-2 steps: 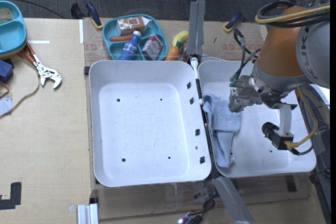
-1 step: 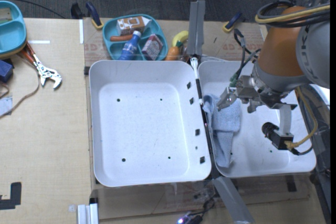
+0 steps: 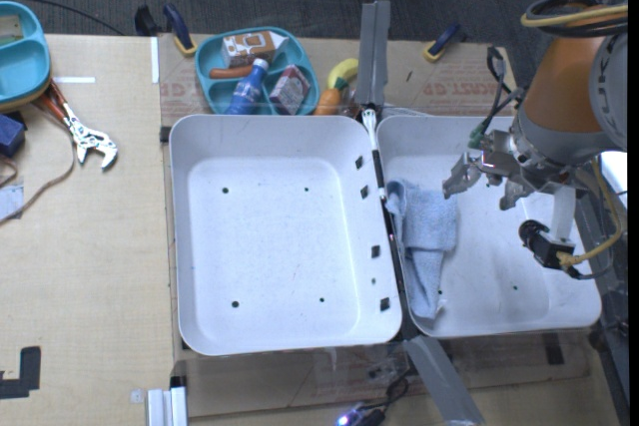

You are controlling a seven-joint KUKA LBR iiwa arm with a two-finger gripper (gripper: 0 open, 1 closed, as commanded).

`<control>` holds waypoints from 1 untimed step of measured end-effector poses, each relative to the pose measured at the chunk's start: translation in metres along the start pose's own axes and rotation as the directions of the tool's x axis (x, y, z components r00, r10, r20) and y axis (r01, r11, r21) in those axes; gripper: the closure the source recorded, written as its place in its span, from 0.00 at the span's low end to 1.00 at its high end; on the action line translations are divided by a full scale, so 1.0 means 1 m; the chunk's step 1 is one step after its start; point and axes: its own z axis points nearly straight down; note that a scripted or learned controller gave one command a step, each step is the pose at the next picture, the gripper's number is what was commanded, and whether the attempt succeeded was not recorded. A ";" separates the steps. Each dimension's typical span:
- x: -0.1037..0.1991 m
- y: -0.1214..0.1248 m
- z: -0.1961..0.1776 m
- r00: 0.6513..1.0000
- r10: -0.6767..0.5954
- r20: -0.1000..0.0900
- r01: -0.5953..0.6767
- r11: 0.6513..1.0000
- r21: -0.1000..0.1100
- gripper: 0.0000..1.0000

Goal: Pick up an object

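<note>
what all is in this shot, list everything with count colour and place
bins: 2, white, side by side mid-bench
cloth: 1, light blue, crumpled along right bin's left wall
tray: 1, teal, behind left bin, holding small packages and a blue bottle
banana: 1, yellow, right of the tray
wrench: 1, silver, bench far left
clamps: 2, blue and yellow, bench back edge
arm: 1, grey with orange band, above right bin
tool: 1, dark, over right bin beside the cloth

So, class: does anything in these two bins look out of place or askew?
Yes. The blue cloth in the right bin lies crumpled against the left wall, one end riding up toward the divider rather than lying flat. The left bin shows nothing odd.
</note>
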 end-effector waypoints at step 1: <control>-0.059 0.010 -0.022 0.996 -0.084 0.000 0.084 0.996 -0.001 0.00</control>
